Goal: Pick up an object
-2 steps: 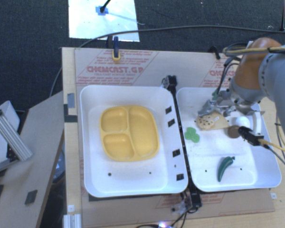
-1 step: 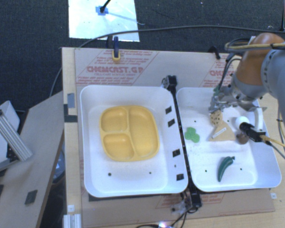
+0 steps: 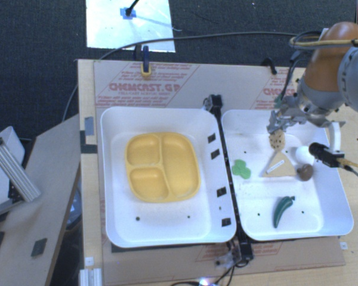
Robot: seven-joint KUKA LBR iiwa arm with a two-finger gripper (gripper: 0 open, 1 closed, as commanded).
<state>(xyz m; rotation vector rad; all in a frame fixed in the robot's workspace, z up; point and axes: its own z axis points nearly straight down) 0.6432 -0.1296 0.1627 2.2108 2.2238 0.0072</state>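
Entry, pick-up station: two white bins are sitting side by side on the worktop [image 3: 143,88]. The left bin [image 3: 114,189] is carrying a yellow divided tray [image 3: 162,165]. The right bin [image 3: 322,216] is carrying the loose stock: a tan speckled piece [image 3: 277,139] near the far wall, a pale wedge [image 3: 277,167] just in front of it, a green leafy item [image 3: 241,170] towards the divider, a dark green pepper [image 3: 283,210] towards the near edge, and a white egg-like item [image 3: 302,154] lying close beside a brown round item [image 3: 305,172]. The end effector [image 3: 278,128] is hanging at the far end of the right bin, directly over the tan speckled piece and looking to be in contact with its top. Whether it is spread or closed cannot be told at this slant, and no grip is showing. Step in hand, by judgement: the arm is working at the grasp on the speckled piece, with no lift showing. Next move, by judgement: it is calling for a firm close on that piece, then a straight rise clear of the pale wedge, which is crowding it.
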